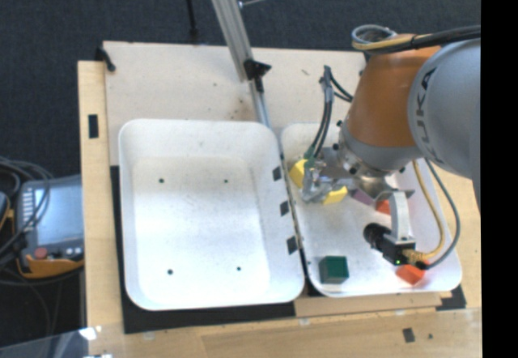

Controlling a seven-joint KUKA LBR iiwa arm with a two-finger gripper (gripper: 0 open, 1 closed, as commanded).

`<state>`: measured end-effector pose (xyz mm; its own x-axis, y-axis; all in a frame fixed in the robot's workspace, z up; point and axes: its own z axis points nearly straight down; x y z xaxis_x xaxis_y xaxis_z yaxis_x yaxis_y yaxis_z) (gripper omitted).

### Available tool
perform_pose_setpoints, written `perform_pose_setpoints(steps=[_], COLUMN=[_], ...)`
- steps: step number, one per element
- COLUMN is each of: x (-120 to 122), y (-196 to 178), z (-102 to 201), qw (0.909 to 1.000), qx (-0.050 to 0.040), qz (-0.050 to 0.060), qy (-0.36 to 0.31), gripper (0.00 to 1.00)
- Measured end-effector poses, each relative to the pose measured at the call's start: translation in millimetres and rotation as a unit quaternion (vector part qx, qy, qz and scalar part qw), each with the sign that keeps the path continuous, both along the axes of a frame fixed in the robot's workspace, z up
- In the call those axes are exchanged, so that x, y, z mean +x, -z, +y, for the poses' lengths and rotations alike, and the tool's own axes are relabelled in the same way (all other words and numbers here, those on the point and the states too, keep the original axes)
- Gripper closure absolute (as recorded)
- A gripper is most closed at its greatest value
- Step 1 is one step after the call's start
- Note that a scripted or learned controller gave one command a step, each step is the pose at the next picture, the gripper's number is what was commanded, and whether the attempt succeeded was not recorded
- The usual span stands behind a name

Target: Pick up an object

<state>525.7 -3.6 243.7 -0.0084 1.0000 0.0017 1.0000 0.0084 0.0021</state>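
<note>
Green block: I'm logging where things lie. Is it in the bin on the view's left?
No, the green block lies in the right-hand bin, near its front rim.

The left bin (129,186) and right bin (348,239) sit side by side on the bench (162,73). In the right bin, a cube (333,269) lies front left, a lump (334,197) lies behind it under the gripper (317,186), and a piece (411,273) lies front right.

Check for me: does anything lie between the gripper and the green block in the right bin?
Nothing visible does. The gripper hangs over the yellow object near the left wall of the right bin. Only bare white floor separates it from the green block, which sits by the bin's front rim.
</note>
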Motion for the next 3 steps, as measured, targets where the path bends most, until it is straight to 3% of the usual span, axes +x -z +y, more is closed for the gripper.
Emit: perform_pose_setpoints(steps=[1, 2, 3], x=[14, 22, 31], y=[13, 0, 12], z=[48, 98, 99], qw=[1.0000, 1.0000, 1.0000], qx=[-0.0011, 0.0001, -0.0020], qz=[0.001, 0.000, 0.002], qy=[0.001, 0.000, 0.002], gripper=[1.00, 1.00, 1.00])
